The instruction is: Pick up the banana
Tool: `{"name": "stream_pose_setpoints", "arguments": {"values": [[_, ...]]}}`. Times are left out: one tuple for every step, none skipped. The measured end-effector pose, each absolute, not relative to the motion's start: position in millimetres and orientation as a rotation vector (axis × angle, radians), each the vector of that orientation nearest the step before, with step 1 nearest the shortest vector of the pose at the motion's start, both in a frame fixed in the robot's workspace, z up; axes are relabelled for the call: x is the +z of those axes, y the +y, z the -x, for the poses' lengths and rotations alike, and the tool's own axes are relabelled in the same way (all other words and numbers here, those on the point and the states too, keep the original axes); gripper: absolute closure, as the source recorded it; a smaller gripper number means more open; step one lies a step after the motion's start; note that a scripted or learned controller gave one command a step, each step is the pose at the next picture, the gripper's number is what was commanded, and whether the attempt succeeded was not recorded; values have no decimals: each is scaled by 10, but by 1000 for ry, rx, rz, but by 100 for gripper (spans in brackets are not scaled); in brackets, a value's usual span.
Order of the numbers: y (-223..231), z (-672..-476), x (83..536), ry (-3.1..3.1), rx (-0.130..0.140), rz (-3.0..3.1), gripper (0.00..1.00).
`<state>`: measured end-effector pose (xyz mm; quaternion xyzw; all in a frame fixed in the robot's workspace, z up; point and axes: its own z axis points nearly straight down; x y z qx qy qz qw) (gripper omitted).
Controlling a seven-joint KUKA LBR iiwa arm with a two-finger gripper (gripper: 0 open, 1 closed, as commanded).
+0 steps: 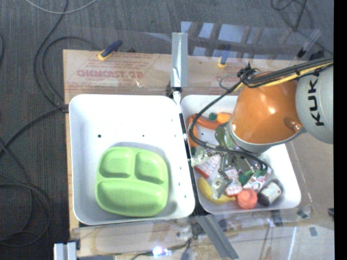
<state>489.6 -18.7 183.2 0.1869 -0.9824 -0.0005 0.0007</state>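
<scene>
The grey arm with its orange band (pixel 268 115) hangs over the right white bin (pixel 290 191), its gripper (pixel 225 172) low among cluttered toys; I cannot tell its state. The yellow curved plastic banana (pixel 209 193) lies at the bin's front, half covered. Descend squarely on its exposed curve. "KU" reads on the arm; the desk (pixel 119 75) board's red print is too faint.

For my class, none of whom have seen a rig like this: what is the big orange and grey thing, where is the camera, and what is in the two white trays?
One camera looks down at a slant on a bench. The orange and grey shape is a robot arm reaching in from the right. Its end effector hangs over the right bin, among a pile of toy foods; whether it holds anything is unclear. The yellow banana it must pick up lies at that bin's near edge, beside a red-orange piece. The left bin holds a green divided plate.
</scene>
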Motion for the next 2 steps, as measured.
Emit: {"name": "stream_pose_setpoints", "arguments": {"values": [[-906, -4942, 1835, -3056, -1, -731, 0], [-196, -4947, 1836, -2911, -4, -1188, 0]]}}
